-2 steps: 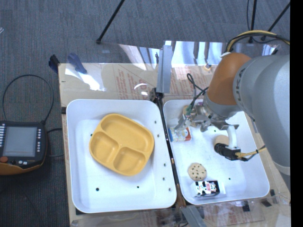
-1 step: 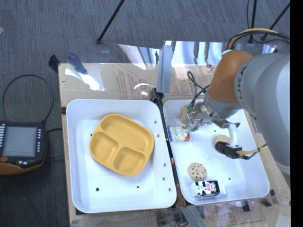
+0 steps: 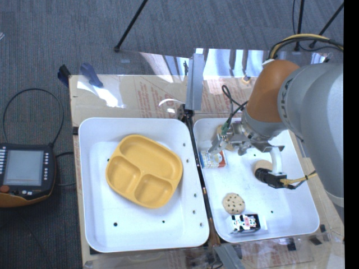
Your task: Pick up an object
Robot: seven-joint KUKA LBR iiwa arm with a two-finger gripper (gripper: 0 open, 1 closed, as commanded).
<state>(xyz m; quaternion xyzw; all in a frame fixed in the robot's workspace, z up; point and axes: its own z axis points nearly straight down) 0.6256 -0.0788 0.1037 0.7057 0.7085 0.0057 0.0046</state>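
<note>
My gripper (image 3: pixel 220 143) hangs low over the upper left of the right bin (image 3: pixel 303 212). Just beneath and in front of its tip stands a small white carton with red and blue print (image 3: pixel 213 160), close to the bin's left wall; whether the two touch I cannot tell. A round chocolate-chip cookie (image 3: pixel 233 203) lies lower in the same bin. Near the front wall rests a small black-and-white box (image 3: pixel 245 223). A tan round piece (image 3: pixel 262 166) lies to the right of the gripper, partly behind the arm's cable.
The left bin (image 3: pixel 95 217) holds a yellow divided plate (image 3: pixel 145 170). The grey arm with its orange band (image 3: pixel 275 91) covers the right bin's upper right. A hand-held control pendant (image 3: pixel 25 172) lies on the floor at left. Tripod legs stand behind the bench.
</note>
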